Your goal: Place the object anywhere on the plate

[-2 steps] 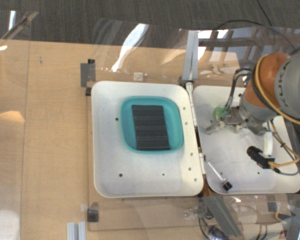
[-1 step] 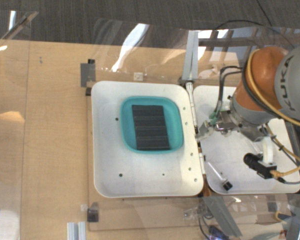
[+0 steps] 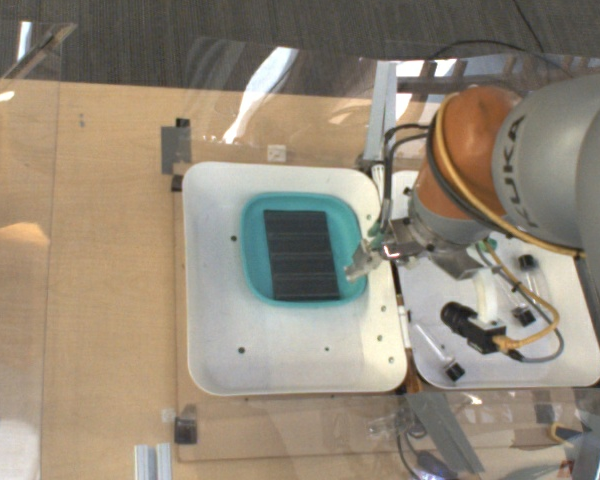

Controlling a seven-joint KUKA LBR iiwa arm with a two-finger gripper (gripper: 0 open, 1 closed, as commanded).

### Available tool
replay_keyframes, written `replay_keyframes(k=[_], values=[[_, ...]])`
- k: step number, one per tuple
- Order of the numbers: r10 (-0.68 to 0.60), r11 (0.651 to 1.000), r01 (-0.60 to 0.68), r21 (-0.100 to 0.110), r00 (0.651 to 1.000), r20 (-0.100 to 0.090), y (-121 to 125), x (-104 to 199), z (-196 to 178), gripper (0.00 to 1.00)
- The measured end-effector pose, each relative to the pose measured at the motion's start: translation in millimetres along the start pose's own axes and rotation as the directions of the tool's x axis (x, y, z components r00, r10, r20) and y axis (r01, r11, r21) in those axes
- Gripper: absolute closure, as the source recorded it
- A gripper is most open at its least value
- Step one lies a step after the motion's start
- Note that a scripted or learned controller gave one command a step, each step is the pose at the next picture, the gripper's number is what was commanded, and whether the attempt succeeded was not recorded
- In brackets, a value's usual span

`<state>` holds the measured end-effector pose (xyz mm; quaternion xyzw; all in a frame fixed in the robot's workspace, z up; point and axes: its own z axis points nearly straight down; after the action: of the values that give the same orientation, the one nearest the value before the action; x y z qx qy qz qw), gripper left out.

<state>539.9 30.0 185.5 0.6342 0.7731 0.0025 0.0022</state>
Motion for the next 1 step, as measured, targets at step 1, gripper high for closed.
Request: replay_keyframes(k=[1], values=[[-0.077, 0.997, 0.077, 0.002, 0.997, 0.001, 77.3, -57.8, -11.5, 0.00]])
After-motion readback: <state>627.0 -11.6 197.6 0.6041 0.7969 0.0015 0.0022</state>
